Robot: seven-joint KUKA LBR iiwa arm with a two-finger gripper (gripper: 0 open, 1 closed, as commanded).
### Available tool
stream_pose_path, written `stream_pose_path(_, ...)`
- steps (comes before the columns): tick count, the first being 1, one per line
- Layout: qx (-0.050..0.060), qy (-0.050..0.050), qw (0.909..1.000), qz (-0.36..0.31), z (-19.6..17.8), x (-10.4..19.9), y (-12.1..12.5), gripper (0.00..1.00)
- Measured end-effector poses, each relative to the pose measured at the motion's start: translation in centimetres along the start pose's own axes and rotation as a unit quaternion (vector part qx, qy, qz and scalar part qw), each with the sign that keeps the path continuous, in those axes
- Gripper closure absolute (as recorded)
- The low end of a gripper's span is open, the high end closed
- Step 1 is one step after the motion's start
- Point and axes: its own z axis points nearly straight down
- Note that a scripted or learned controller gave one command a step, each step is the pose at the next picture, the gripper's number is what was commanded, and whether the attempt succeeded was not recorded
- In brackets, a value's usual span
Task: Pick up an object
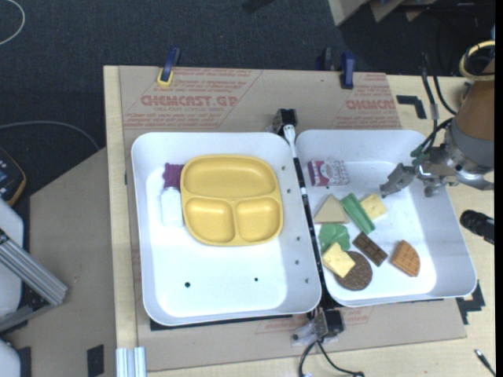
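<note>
Bench, two white bins (149, 210) | tool (405, 177) over right bin, jaw state unclear | yellow tray (232, 199) left

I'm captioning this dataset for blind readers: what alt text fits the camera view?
A grey robot arm reaches in from the right, its gripper over the right white bin, above toy food pieces: a tan wedge, green pieces, a waffle. The left white bin holds a yellow divided tray.
</note>
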Motion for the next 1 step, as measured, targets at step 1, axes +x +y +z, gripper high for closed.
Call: stream_pose_path(1, 0.0, 0.0, 1.0, -0.001, 5.89, 0.6, 0.71, 0.0)
